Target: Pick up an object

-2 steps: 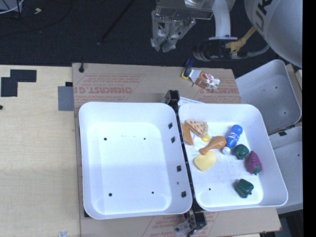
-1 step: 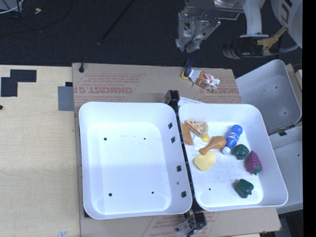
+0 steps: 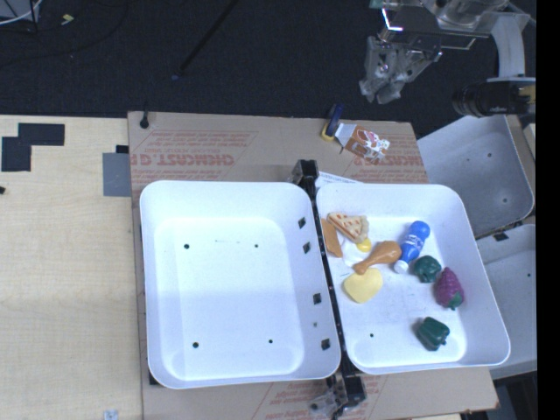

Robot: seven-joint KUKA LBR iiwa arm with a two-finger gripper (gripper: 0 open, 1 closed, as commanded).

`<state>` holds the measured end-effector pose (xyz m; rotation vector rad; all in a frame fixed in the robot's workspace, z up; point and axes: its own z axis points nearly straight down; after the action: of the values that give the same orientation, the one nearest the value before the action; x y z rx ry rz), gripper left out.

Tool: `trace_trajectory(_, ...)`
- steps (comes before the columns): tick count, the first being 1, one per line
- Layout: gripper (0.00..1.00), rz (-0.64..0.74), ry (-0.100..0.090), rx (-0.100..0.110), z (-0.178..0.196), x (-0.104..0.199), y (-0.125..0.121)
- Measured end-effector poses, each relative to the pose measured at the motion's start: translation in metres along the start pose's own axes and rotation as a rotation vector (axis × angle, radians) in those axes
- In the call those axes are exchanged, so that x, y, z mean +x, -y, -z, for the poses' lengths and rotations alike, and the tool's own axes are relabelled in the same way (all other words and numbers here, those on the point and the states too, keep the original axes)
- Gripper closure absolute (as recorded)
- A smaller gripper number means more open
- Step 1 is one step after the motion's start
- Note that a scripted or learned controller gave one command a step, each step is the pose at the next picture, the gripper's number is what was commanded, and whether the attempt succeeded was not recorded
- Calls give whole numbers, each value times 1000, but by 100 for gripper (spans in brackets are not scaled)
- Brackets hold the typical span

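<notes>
Your hand [image 3: 391, 70] hangs high at the far right of the scene, above the dark floor beyond the table [image 3: 61, 261], well apart from both bins. You cannot tell from this slant whether it is released or clenched; nothing shows in it, so treat it as carrying nothing.

Everything you could pick lies in the right bin [image 3: 477, 234]. Near its far left corner sits an orange wedge [image 3: 348, 227] with a brown strip [image 3: 332, 237] just beside it. Toward the middle you have a drumstick [image 3: 379, 255] touching a yellow piece [image 3: 364, 285]. To the right of those stands a blue bottle [image 3: 414, 238], with a dark green piece [image 3: 427, 269] and a purple grape bunch [image 3: 449, 287] close by. A second green piece [image 3: 432, 332] lies apart from the rest, nearer the front rim. The left bin [image 3: 157, 234] holds no objects.

Outside the bins, a small packet [image 3: 366, 143] and a blue-yellow item [image 3: 332, 122] rest on the cardboard [image 3: 219, 151] behind the right bin.

By my reading, the task is barely begun: no object is lifted, and the hand has not come down over any target. You have the whole job left: travel over the right bin, descend, grip and raise. The lone green piece looks the easiest choice, since nothing crowds it.
</notes>
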<state>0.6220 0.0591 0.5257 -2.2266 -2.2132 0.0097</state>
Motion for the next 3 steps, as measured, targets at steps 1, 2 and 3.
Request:
trace_trajectory(1,100,1,0,-3,0,-57,-23)
trace_trajectory(2,100,4,-2,14,-167,-42,-21)
trace_trajectory(3,100,4,-2,-1,-170,-67,-15)
